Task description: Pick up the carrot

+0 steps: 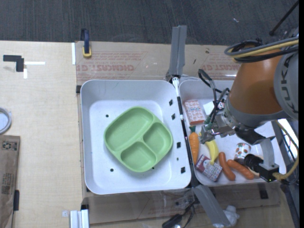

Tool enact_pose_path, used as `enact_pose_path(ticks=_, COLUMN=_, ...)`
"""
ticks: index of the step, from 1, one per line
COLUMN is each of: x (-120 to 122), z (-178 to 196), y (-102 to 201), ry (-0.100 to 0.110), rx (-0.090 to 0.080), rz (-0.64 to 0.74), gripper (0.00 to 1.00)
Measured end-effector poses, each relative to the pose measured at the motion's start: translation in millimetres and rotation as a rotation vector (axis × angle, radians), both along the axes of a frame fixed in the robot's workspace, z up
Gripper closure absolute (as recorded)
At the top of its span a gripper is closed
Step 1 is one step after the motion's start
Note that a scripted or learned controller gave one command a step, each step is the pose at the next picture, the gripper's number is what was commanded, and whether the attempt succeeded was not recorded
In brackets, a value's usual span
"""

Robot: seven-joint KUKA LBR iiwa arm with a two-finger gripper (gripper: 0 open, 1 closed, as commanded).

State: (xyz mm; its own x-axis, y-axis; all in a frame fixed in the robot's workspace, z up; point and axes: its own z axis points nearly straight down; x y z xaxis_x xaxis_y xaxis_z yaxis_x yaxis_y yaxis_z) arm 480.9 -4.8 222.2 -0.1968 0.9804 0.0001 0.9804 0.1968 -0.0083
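We judge the carrot (194,147), at nine o'clock in the right bin (204,177), light, stiff and smooth, best pinched mid-length; whether the gripper (207,136) beside it is open, we cannot tell.

We see the grey arm with its orange band reaching in from the right, wrist angled down and leftward, ending in the gripper (207,136) with cables trailing along it.
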Motion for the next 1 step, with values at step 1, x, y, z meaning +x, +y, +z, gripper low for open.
enact_pose_path(ticks=1, x=-2.2, z=-34.2, y=38.3, ry=0.001, rx=0.004, rz=0.429, gripper=1.00)
